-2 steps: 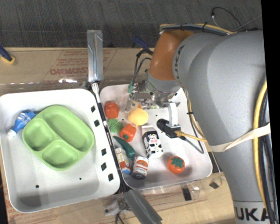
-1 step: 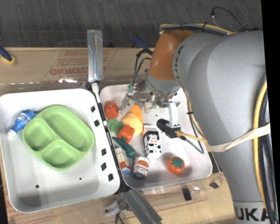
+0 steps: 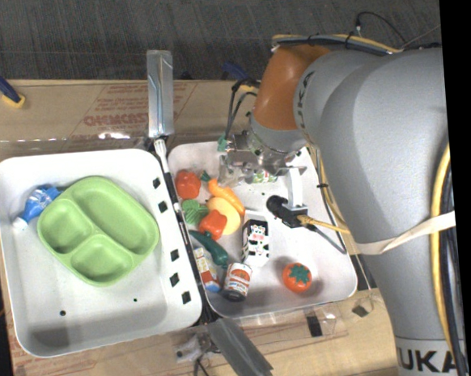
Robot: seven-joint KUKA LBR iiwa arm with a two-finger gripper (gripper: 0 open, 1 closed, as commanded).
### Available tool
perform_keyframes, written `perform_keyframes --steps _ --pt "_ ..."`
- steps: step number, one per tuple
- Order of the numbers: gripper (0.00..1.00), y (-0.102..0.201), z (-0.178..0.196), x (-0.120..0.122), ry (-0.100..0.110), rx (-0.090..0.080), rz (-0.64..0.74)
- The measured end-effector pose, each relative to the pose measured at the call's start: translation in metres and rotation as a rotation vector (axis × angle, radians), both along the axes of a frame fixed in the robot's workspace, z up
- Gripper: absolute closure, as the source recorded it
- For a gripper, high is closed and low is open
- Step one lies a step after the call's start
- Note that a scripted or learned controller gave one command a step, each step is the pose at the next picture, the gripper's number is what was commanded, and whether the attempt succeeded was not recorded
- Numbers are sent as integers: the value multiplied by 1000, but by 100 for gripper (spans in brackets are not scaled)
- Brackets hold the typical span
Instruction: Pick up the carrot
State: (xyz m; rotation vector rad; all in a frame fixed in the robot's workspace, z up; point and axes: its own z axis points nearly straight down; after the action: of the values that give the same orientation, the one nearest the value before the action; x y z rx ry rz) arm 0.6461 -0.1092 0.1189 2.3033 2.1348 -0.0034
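Observation:
The carrot [image 3: 223,195] is an orange tapered piece lying at a slant in the left half of the right bin [image 3: 332,285], with its top end toward the back. My gripper [image 3: 236,170] reaches down into the back of that bin, just above and right of the carrot's top end. The wrist and its cables hide the tips. I see nothing lifted off the bin floor.
Around the carrot lie a red pepper [image 3: 188,183], an orange-red piece [image 3: 212,223], a yellow piece [image 3: 233,216], a green vegetable [image 3: 211,247], a cow-print carton [image 3: 257,241], a small jar [image 3: 238,281] and a tomato [image 3: 298,276]. The left bin holds a green divided plate [image 3: 98,227].

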Motion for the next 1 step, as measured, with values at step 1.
perform_keyframes --steps 1 --pt "0 0 -1 -1 3 0 1"
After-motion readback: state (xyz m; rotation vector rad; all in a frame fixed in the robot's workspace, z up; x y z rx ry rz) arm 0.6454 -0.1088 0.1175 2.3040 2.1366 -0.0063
